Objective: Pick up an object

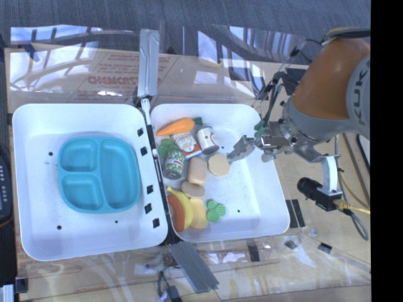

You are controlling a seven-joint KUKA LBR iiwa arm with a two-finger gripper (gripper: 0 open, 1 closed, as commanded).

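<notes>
The right bin holds a heap of toy food along its left side. An orange carrot lies at the back, with a small can and a printed packet beside it. A green jar, a tan block and a round tan biscuit sit in the middle. A banana and a green leafy piece lie at the front. My gripper hangs over the right bin, just right of the biscuit and above it, with nothing seen in it.
The left bin holds a blue divided plate. A raised divider with black clips separates the bins. The arm's orange and grey body stands over the right bin's far right corner. Cables run along the right.
</notes>
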